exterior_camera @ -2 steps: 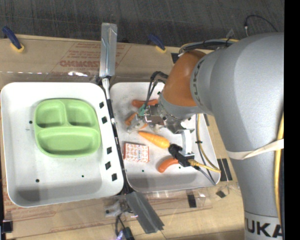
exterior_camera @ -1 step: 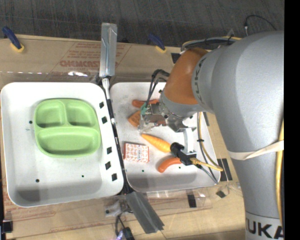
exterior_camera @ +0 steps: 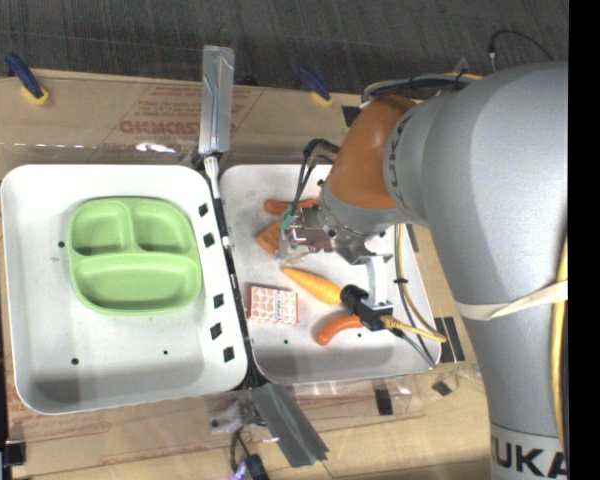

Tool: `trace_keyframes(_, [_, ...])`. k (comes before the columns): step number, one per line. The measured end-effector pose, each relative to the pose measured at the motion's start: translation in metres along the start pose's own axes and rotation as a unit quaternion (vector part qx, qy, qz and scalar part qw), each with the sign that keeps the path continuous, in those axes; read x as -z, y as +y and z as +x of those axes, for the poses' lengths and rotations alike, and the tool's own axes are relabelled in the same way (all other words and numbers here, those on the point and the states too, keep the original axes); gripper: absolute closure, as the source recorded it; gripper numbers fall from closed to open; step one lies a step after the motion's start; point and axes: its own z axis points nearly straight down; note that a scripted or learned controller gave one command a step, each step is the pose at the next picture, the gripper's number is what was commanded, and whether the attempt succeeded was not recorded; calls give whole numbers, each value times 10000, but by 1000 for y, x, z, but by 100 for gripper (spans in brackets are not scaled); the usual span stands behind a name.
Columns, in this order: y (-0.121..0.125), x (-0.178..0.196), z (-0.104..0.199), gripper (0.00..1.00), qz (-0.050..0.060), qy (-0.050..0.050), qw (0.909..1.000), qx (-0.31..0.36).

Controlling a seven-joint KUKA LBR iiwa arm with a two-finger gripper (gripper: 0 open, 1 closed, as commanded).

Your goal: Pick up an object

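Poised in the right bin point(exterior_camera: 242, 268) near its far-left area, gripper point(exterior_camera: 298, 238) with finger state impossible to tell, just above an orange carrot point(exterior_camera: 313, 285) lying mid-bin, with a red patterned packet point(exterior_camera: 273, 305) toward the left wall and an orange sausage-shaped piece point(exterior_camera: 336, 328) by the near edge.

Illumination is even and moderately bright, apparently from overhead. Both white bins point(exterior_camera: 20, 298) show soft grey shadows in their lower corners. The arm point(exterior_camera: 500, 188) carries a broad pale sheen (no harsh glare). Focus is slightly soft throughout; fine detail near the wrist is indistinct.
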Motion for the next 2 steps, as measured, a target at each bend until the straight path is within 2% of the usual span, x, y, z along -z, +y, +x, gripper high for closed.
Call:
trace_keyframes(1, [-54, -10, -32, 0, 5, 15, 9900, 1413])
trace_keyframes(2, [-56, -10, -38, 0, 6, 20, 9574, 2889])
